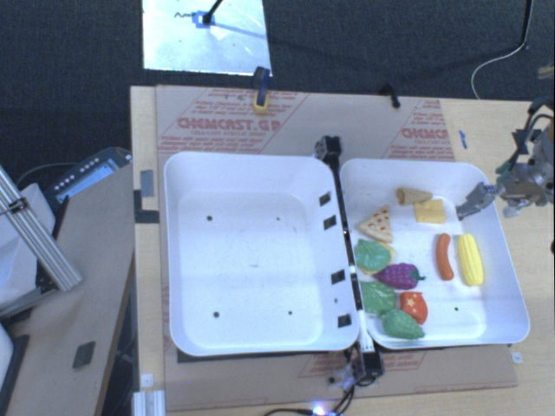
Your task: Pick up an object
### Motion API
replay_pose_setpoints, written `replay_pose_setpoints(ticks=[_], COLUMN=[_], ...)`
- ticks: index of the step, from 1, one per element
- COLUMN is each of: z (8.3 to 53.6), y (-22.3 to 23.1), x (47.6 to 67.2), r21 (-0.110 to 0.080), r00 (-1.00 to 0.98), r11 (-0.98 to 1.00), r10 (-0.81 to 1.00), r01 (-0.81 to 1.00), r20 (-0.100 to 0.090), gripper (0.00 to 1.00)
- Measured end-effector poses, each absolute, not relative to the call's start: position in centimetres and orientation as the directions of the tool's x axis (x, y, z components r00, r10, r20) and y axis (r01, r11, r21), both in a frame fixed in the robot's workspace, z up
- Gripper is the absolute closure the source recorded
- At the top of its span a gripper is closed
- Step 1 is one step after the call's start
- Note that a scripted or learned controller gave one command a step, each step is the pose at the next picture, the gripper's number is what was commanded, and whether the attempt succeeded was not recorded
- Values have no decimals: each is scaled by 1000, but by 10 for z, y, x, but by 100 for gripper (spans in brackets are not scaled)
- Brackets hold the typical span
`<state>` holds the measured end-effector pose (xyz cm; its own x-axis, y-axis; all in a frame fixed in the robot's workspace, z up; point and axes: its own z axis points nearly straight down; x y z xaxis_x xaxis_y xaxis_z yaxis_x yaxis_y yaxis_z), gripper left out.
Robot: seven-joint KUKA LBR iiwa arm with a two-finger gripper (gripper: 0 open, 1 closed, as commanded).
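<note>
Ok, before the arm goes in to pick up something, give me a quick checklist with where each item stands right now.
1. Objects to pick are present: ok. The right bin holds toy foods, including a corn cob, a sausage and a cheese block.
2. Gripper positioned over that bin: ok, it sits at the upper right rim.
3. Gripper free of any object: ok, nothing shows between its fingers.
4. Finger opening: cannot tell, too small and blurred.
5. An isolated target: ok, the corn cob and sausage lie apart from the crowded green pieces.
6. Target chosen: cannot tell.
</note>
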<state>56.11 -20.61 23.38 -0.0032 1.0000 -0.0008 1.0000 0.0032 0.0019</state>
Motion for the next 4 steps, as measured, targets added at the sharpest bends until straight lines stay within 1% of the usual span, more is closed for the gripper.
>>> replay_pose_setpoints(ticks=[1,2,3,4], z=[104,85,84,84], y=[-206,-168,-125,-111], x=[547,601,567,502], r21=[17,7,-1,-4], r00=[-7,-10,-7,0], r11=[7,10,7,0], r10=[1000,1000,1000,1000], r01=[1000,1000,1000,1000], r20=[-2,0,2,2], gripper=[0,0,0,0])
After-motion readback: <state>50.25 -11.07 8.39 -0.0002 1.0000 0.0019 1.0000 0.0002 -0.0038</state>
